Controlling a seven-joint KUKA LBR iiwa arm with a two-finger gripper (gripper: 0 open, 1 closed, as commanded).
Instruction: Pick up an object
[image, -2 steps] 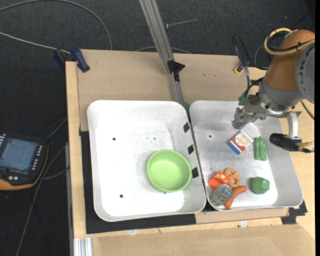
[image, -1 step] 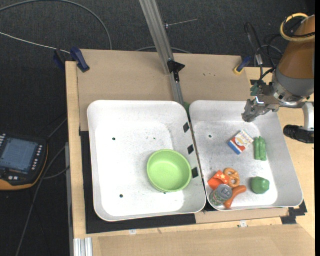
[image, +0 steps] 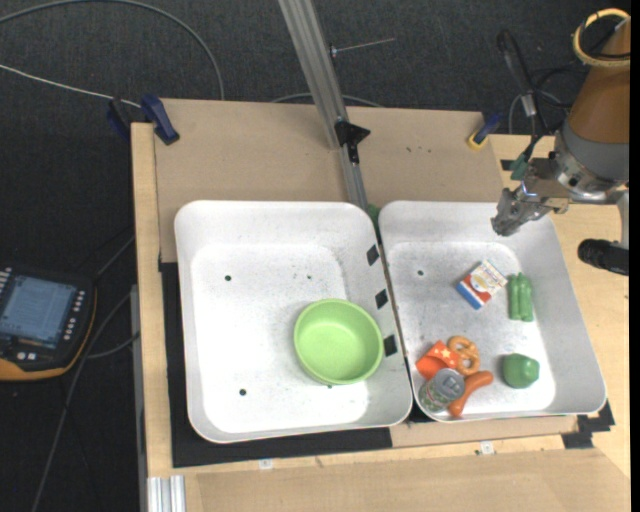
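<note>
From the overhead camera you see the jaws (image: 508, 219) above the right bin's (image: 560, 400) far edge; you cannot tell their state. The small box (image: 481, 283) lies near below them, green cylinder (image: 520, 298) beside it. A green bowl (image: 338, 341) sits in the left bin (image: 200, 330).

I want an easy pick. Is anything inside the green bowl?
The green bowl in the left bin shows a bare green inside, with nothing in it. Whatever lies beneath the bowl is covered.
</note>
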